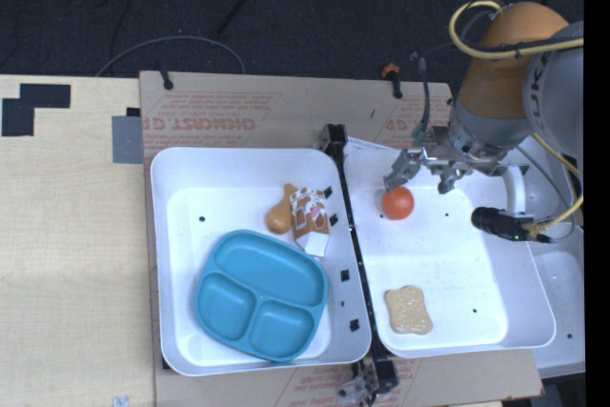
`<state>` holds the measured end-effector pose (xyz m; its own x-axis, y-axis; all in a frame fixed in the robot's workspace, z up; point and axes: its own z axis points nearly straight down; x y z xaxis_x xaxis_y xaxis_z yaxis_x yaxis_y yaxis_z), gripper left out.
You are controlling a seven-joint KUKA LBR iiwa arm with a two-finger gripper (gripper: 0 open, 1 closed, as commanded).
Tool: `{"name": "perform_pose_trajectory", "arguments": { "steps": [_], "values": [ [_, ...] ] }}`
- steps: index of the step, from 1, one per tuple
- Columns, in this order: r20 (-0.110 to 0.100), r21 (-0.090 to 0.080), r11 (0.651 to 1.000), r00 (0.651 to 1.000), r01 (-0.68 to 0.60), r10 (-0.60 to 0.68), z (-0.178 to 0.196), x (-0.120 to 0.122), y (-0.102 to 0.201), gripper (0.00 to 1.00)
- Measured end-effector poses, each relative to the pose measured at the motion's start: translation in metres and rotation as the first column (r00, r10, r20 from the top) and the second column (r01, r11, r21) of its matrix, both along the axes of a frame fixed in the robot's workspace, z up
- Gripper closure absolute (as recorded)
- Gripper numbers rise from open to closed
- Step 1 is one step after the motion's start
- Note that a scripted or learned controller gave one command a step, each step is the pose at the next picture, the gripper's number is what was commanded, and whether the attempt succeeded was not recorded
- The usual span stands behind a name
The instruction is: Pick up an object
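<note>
In the right bin (496, 300) a small red-orange ball (398, 202) lies near the far left, and a tan slice of toast (409, 310) lies near the front left. My gripper (423, 174) hangs over the far part of that bin, open, its fingers spread with nothing between them. The ball sits just below and left of the left fingertip (396, 178). In the left bin (181, 205) a blue divided plate (259, 294) lies flat, with a brown pear-shaped toy (280, 213) and a small brown-and-white box (310, 213) behind it.
A black divider (345, 234) runs between the two bins. A black cable part (503, 222) of the arm reaches over the right bin's right side. Cardboard (248, 114) lies under the bins, with the pale bench (67, 253) to the left.
</note>
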<state>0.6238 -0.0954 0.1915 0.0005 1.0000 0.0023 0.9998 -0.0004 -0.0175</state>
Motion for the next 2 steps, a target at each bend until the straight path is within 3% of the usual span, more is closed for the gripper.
{"name": "perform_pose_trajectory", "arguments": {
  "steps": [1,2],
  "values": [
    [0.014,-0.001,1.000,1.000,-0.001,0.001,0.009,0.003,0.000,0.00],
    [0.009,-0.001,1.000,1.000,-0.005,0.005,-0.052,0.008,0.007,0.00]
  ]
}}
